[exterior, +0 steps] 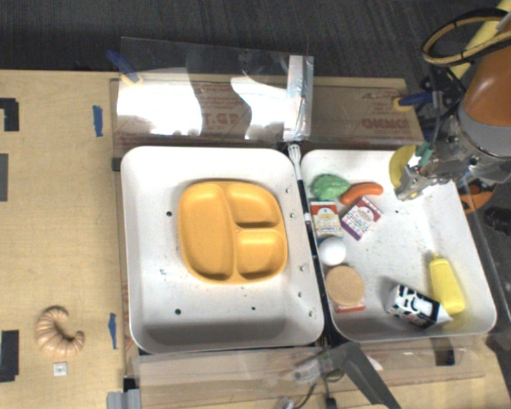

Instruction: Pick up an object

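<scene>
Bins sit side by side on the desk (43, 228), both white and shallow. The left bin (145, 186) holds a yellow tray (232, 230) with three parts, lying flat in the middle. The right bin (468, 254) holds many small things. A green toy (329, 186) lies near the top left corner, with an orange carrot toy (360, 192) just beside it. Below them are a small red and white box (325, 219) and a purple and white packet (360, 219). A white ball (331, 251) sits under the box, and a round tan burger bun toy (346, 286) sits under the ball. A yellow bottle toy (446, 285) lies near the right wall, and a black and white toy (417, 307) lies just beside its lower end. The arm comes in from the right, and its tool (416, 177) is over the top right part of the right bin, next to something yellow (402, 165) at the rim. I cannot tell how the tool stands or if it has anything. A tan croissant toy (60, 331) lies on the desk, well apart from the bins
</scene>
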`<state>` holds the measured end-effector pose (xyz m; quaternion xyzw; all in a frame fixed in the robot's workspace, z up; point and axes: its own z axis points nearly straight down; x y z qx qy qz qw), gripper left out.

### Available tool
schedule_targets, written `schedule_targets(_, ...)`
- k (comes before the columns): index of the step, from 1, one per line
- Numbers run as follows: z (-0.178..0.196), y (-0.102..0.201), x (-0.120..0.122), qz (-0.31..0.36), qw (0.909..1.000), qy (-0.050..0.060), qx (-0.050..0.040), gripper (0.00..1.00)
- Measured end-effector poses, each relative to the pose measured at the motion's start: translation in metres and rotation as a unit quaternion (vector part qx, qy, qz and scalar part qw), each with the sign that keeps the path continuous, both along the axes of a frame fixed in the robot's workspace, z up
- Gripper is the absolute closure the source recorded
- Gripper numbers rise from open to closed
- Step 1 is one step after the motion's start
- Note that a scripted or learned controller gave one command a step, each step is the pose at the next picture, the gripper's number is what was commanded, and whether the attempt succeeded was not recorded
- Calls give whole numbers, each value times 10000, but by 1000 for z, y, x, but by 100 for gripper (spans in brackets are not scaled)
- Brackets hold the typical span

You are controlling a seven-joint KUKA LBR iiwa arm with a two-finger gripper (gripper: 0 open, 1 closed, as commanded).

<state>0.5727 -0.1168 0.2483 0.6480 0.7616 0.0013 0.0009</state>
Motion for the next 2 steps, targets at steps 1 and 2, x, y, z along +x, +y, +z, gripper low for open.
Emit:
schedule_targets(1,8,47,4,-1274,9919,3,1,100)
schedule_targets(2,-36,77,17,-1353,9908,47,1,100)
